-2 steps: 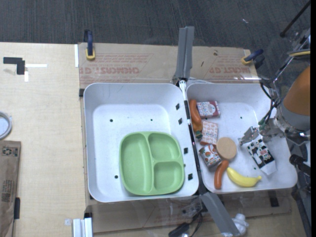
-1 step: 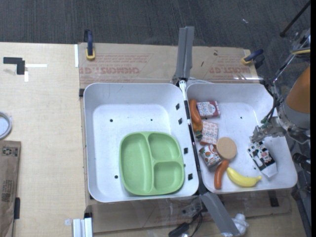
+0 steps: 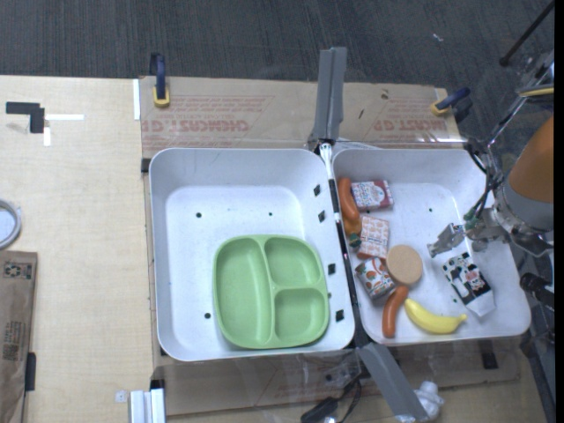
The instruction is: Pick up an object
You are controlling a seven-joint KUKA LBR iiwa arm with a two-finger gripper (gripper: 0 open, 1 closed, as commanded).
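On my screen the counter [image 3: 79, 201] carries two white bins side by side: the left bin [image 3: 167, 236], centre frame, holds a green three-compartment plate [image 3: 270, 291], and the right bin [image 3: 507, 320] holds two small red cartons [image 3: 372, 195] along its left wall, an orange sausage [image 3: 350, 205], a tan round disc [image 3: 404, 264], a second sausage [image 3: 393, 310], a yellow banana [image 3: 432, 318] and a black-and-white carton [image 3: 467, 280]. The tool [image 3: 448, 239] sits low at right of frame, just above the black-and-white carton; I cannot tell its opening, and I see nothing gripped.
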